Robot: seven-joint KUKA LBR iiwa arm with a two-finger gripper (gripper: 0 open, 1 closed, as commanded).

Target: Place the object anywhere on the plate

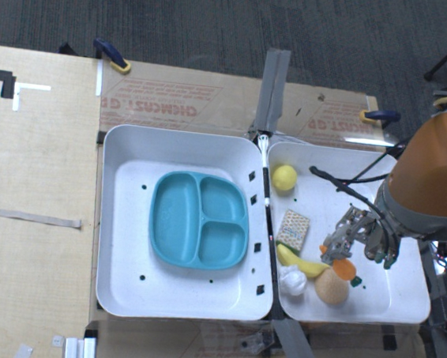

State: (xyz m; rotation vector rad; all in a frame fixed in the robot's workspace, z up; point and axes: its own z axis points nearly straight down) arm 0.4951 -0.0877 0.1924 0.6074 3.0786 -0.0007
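Orange-banded arm (pixel 439 169) looms over right bin (pixel 400 308). Gripper (pixel 342 244) low among items, finger state unclear. Banana (pixel 298 261), white ball (pixel 292 282), tan ball (pixel 332 287) just beside it. Blue plate (pixel 200 220) in left bin (pixel 125 204), bare.

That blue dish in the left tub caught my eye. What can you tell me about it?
The blue plate is a turquoise, rounded-rectangle dish that looks like smooth plastic. Raised ridges split it into three compartments: one long section on its left side and two smaller ones on its right. It lies flat and face up, turned slightly askew, near the middle of the left white bin. It rests on the bin's floor, apart from the walls, and no item lies in it.
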